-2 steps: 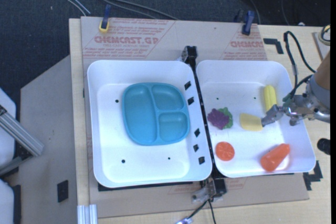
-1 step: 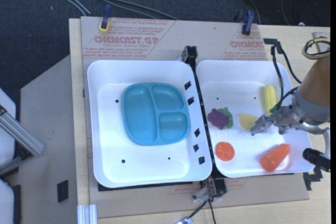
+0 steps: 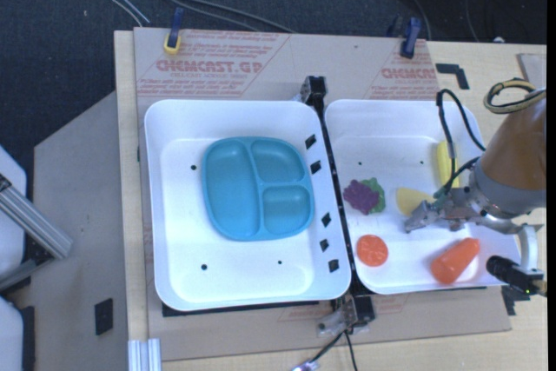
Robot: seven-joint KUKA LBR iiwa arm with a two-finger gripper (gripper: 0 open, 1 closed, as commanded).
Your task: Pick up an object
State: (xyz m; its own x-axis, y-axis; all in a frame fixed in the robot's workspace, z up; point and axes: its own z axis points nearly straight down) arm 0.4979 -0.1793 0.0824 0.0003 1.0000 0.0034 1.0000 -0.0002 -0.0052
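Four toys around pincer (image 3: 415,222), grapes (image 3: 364,195), tomato (image 3: 373,250), carrot (image 3: 455,260)

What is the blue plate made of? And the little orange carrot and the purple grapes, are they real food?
The blue plate looks like smooth moulded plastic: one even colour, rounded edges, three pressed-in sections. The orange carrot seems to be toy plastic too, plain and slightly glossy. The purple grapes look like a lumpy plastic or rubber toy, though they are too small to be sure.
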